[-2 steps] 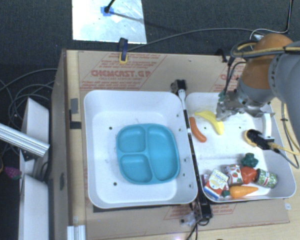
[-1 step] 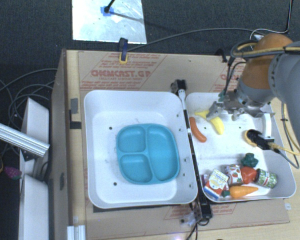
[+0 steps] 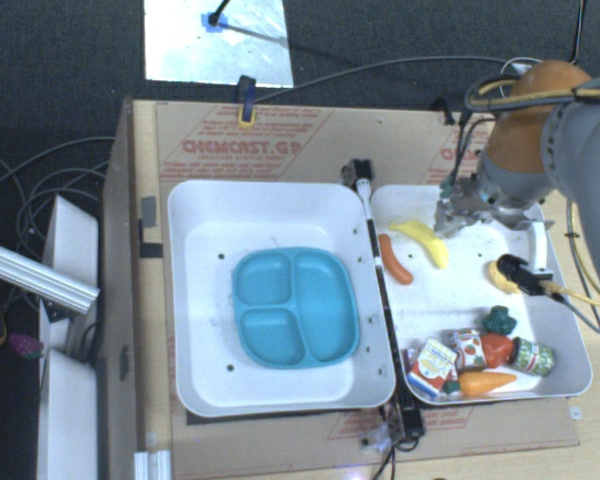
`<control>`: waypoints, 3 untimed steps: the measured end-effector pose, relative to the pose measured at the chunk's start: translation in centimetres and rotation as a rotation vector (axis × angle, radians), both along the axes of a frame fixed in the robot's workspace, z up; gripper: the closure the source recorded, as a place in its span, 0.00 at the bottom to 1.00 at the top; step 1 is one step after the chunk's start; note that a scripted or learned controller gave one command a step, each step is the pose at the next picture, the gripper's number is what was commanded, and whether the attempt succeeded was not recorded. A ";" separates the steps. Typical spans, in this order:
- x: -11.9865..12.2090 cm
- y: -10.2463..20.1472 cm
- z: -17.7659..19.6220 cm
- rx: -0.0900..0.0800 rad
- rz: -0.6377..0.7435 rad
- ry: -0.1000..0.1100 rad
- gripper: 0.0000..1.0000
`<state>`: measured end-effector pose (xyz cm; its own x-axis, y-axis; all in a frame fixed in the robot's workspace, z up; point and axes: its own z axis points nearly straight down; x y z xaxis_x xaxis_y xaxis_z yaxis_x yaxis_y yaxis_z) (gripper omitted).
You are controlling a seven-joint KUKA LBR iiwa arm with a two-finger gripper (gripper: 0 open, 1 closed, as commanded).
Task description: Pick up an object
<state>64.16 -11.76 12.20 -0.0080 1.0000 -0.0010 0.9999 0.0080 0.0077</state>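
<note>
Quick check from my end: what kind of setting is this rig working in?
Probably a robotics lab test bench, not a kitchen. Two white bins sit on a cardboard-covered bench, the right one holding toy food such as a banana and a carrot, with loose cables on dark carpet.

Two white bins sit side by side: the left bin [image 3: 195,298] holds one blue divided plate [image 3: 295,305], and the right bin [image 3: 460,268] holds one yellow banana [image 3: 423,238], one orange sausage [image 3: 394,259], one carrot [image 3: 485,381], and a cluster of small packaged items [image 3: 475,353] too jumbled to count.
</note>
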 end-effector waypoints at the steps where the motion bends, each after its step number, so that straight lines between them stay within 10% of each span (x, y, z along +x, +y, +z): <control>1: 0.0 0.0 0.0 0.000 0.000 0.000 0.00; 2: -0.3 1.3 -3.8 0.001 -0.003 0.008 0.00; 3: -0.2 1.3 -2.7 0.001 -0.001 0.005 1.00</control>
